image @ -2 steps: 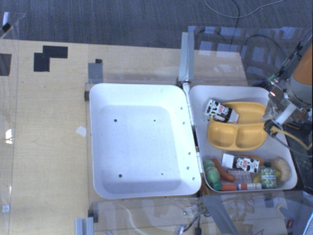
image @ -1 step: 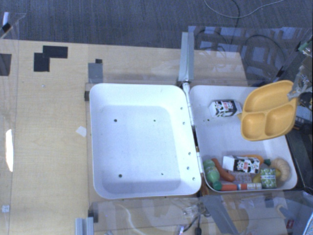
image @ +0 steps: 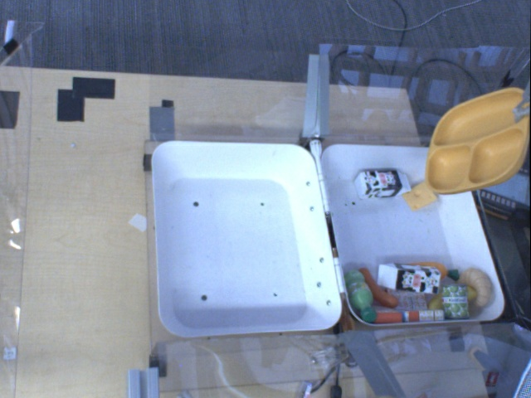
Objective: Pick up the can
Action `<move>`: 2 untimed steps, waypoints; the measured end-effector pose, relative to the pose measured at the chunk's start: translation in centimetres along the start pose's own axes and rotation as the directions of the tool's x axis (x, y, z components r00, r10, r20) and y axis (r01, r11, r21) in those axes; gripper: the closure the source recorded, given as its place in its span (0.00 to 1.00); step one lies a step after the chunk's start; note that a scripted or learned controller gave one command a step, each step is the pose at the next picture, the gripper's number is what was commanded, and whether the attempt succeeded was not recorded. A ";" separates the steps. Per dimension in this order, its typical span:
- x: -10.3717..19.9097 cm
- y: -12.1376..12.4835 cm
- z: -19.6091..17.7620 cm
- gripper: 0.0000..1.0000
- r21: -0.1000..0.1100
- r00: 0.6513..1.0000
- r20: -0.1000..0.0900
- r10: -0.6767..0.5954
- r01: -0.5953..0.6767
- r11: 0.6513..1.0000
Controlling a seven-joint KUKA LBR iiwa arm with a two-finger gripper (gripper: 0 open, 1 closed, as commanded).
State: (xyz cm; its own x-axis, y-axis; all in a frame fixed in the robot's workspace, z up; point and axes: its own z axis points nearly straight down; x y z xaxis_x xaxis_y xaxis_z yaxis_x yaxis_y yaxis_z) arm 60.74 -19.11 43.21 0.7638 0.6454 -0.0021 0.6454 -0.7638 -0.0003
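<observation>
Cylindrical can [image: 379, 183] on smooth white bin [image: 465, 247]

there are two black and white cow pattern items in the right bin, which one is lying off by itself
The cow-print can, alone toward the back of the right bin. The other cow-print item sits crowded among toy foods at the front edge.

Even, bright overhead light is seen; soft shadows are cast inside the shallow white plastic bins [image: 236, 160], and fine detail is slightly blurred.

Grey sliver of arm [image: 525, 112] at the right edge — too little to detail.
</observation>
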 end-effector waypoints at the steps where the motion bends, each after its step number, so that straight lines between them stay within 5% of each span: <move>1: 1.4 -1.1 26.4 1.00 0.001 0.999 -0.001 0.046 -0.046 0.999; 2: 0.7 1.5 30.0 1.00 -0.001 0.994 -0.005 0.114 -0.114 0.994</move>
State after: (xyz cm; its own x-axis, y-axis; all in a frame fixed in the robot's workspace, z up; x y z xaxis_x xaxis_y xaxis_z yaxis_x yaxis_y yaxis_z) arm 62.23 -19.81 13.18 0.8322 0.5545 0.0026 0.5545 -0.8322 0.0012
